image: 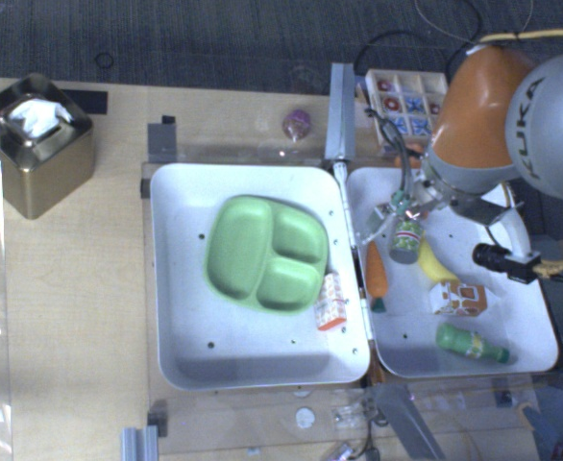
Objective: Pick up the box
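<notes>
Hanging over the back of the right bin [541, 349], the gripper [403, 217] sits just above a small can [404, 243], and I cannot tell how its tips stand — they are too small and cluttered to read. The box [459, 299] — a little carton with a brown and white print — lies on the floor of the same bin, nearer the front and toward the arm's side of the gripper, apart from it, with a yellow banana-like piece [436, 264] between the two. Also in this bin are a carrot [376, 275] along the left wall and a green bottle [472, 343] lying on its side near the front. The left bin [181, 353] holds a green divided plate [267, 252] and, at its right edge, a small red and white packet [331, 303] close to the plate's corner.
</notes>
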